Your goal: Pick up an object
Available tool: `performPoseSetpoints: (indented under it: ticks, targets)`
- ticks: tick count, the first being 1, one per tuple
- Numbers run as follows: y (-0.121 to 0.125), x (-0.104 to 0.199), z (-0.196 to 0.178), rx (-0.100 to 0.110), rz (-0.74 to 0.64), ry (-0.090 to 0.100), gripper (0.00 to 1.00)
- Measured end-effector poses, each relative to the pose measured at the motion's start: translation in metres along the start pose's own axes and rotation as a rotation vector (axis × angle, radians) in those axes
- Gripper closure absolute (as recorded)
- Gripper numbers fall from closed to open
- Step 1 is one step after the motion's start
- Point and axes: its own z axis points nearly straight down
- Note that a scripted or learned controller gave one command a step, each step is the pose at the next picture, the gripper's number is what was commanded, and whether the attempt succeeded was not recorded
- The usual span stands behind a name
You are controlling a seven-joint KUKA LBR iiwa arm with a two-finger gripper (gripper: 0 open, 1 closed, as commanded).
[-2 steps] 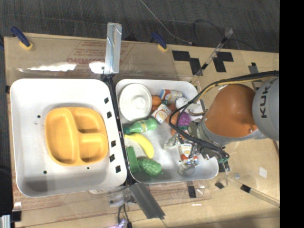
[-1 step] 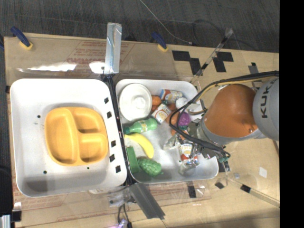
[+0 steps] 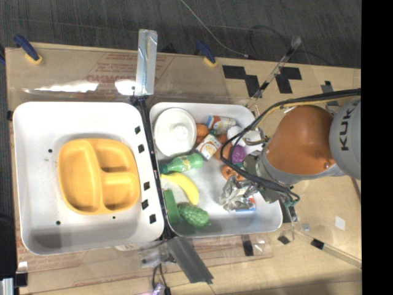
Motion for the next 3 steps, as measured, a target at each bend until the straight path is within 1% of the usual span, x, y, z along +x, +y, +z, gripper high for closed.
performPoseSetpoints:
  ticks: [1, 2, 3]
  targets:
    - [-0.003, -0.052, -0.17, 0.005, 0.257, -0.004, 1.0]
    - [0.009, -0.117, -0.09, -0.006, 0.057, 0.008, 1.0]
    - [-0.025, -0.167, -0.175, 0.002, 0.283, -0.001, 1.0]
